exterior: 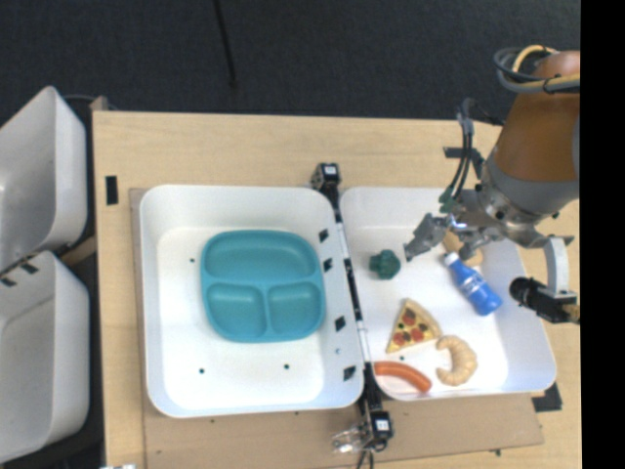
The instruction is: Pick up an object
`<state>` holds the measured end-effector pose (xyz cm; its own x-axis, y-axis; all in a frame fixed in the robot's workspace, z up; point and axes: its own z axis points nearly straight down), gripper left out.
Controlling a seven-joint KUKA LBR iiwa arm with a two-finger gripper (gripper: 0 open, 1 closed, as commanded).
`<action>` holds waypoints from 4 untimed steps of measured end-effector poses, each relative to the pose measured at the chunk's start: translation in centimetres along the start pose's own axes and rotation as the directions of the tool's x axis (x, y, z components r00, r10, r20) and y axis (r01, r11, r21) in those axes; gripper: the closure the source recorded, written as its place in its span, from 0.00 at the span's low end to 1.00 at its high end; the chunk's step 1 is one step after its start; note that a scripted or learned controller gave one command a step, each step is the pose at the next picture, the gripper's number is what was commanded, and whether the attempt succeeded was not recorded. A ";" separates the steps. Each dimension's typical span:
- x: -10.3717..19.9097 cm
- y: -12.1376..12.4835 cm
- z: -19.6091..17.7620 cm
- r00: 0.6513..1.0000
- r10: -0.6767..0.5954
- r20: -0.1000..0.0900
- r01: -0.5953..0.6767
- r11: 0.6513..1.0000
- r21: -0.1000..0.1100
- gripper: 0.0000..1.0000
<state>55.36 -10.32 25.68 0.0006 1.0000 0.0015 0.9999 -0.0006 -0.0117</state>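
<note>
The right bin holds several toy items. A small dark green lump lies near its left wall, and a blue bottle lies tilted toward the right. Further forward are a pizza slice, a tan croissant and a red hot dog. My gripper hangs over the back of this bin, just above the bottle's white cap. It is open, and nothing sits between its fingers. The green lump is a little to its left.
The left bin holds a teal divided plate. A ridge with black clips separates the bins. The arm's grey and orange body leans in from the right over the right bin's back corner.
</note>
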 end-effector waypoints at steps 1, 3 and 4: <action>0.0 0.2 -0.7 1.000 -0.003 0.002 0.003 1.000 -0.013 0.00; 0.4 0.7 11.0 1.000 0.002 0.003 -0.002 1.000 -0.010 0.00; 0.3 0.7 15.9 1.000 0.004 0.003 -0.004 1.000 -0.007 0.00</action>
<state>55.84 -10.04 9.78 0.0042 1.0000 -0.0013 1.0000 -0.0042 -0.0045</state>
